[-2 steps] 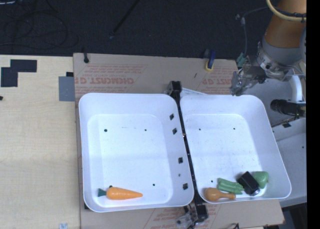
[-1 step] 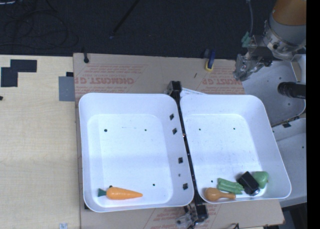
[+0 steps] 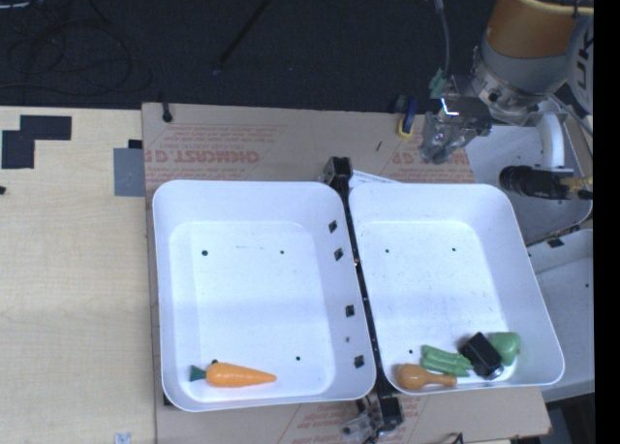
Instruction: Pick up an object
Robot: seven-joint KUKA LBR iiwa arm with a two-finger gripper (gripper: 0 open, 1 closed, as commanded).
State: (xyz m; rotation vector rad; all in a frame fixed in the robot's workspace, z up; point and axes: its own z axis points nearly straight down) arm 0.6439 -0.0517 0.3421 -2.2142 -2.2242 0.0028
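Observation:
An orange carrot (image 3: 238, 374) with a green top lies at the near edge of the left bin (image 3: 174, 238). In the near right corner of the right bin (image 3: 518, 238) sit a tan drumstick-shaped toy (image 3: 422, 378), a green bean pod (image 3: 446, 361), a black block (image 3: 481, 355) and a green rounded piece (image 3: 506, 343). My gripper (image 3: 444, 140) hangs above the far edge of the right bin, over the cardboard, well away from every object. Nothing is seen between its fingers.
The two white bins meet at a black divider strip (image 3: 351, 268) with clips. Brown cardboard (image 3: 252, 146) lies under them, on a pale wooden bench (image 3: 68, 268). Dark cables run across the black background at the top.

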